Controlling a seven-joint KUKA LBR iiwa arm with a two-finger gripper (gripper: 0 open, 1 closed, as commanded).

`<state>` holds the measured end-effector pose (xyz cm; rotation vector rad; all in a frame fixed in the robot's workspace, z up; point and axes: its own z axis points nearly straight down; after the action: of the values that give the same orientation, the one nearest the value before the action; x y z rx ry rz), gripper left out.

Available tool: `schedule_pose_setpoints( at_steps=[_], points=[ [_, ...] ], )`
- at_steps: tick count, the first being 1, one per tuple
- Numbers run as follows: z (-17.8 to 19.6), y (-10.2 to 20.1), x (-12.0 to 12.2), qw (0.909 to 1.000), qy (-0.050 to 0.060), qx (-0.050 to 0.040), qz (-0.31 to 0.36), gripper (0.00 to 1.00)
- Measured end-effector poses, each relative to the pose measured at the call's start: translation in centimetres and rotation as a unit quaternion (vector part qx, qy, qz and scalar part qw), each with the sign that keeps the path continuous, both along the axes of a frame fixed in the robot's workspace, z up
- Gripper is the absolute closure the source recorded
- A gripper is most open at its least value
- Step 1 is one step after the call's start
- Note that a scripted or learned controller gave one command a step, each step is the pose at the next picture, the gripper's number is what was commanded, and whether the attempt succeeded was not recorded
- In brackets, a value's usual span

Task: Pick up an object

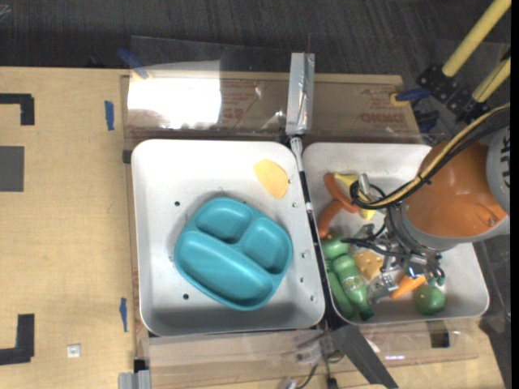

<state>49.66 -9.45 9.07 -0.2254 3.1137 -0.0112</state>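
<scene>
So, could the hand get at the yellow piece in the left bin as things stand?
Probably yes: the yellow piece lies alone on the left bin floor, beside the teal tray, nothing over it. The hand sits over the right bin's clutter.

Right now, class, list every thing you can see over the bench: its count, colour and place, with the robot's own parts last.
Bins: two, white, side by side on the bench.
Divided plate: one, teal, in the left bin.
Small flat piece: one, yellow, left bin's far right corner.
Jumbled toys: several, green, orange, yellow, in the right bin.
Arm: one, orange band, over the right bin.
Gripper: one, dark, down among the toys.
</scene>
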Motion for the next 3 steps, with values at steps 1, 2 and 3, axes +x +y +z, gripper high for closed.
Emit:
schedule_pose_setpoints(
  at_steps=[1, 2, 3],
  points=[
    [0.0, -0.1, 0.2, 0.9996, 0.0, -0.0014, 0.027, 0.0],
    [-0.1, -0.8, 1.1, 0.9967, 0.003, -0.0003, 0.081, 0.0],
    [0.1, 0.0, -0.1, 0.9918, -0.003, -0.0029, 0.128, 0.0]
  ],
)
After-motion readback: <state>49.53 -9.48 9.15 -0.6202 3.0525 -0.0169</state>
